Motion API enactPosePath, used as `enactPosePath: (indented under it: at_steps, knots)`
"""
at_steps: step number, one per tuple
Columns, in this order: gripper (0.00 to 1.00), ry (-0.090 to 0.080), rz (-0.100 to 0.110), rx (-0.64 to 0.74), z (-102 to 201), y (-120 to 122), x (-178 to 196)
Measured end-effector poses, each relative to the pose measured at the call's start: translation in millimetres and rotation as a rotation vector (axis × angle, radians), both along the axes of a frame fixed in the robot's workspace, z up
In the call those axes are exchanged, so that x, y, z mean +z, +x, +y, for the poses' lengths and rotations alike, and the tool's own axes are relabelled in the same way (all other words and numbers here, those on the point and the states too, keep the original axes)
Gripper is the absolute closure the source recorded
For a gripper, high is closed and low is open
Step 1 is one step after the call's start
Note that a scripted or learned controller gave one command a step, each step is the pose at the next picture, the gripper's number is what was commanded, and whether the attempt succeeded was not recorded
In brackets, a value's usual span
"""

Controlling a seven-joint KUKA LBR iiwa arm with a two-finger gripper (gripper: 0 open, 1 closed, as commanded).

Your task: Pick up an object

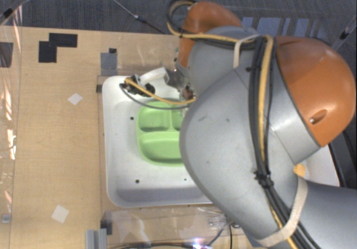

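A light green tray (158, 137) with divided compartments lies in the left white bin (119, 153). My arm's grey and orange body hides the tray's right part. My gripper (177, 81) hangs over the bin's far side, just beyond the tray's far end. I see nothing held in it from here, and the wrist blocks the view of how it stands.
The arm (251, 130) covers the right half of the view, including the second bin. Pale wooden bench (56, 130) lies left of the bin, with black marks (56, 47) at the far left. Grey brackets (109, 61) stand at the bin's corners.
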State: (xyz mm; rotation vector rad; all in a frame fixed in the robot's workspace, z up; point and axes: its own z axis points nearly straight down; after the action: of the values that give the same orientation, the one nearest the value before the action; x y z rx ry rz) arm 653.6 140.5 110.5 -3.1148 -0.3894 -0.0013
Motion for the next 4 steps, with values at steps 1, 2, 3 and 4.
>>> enactPosePath:
  at_steps: [1, 2, 3, 4]
  knots:
    - [1.0, -0.001, -0.001, -0.033, -44, -62, 75]
    - [1.0, 0.006, -0.01, 0.015, 19, -12, -8]
    - [1.0, -0.002, -0.002, -0.019, -78, -61, 110]
    - [1.0, 0.0, 0.0, -0.044, 35, -60, 77]
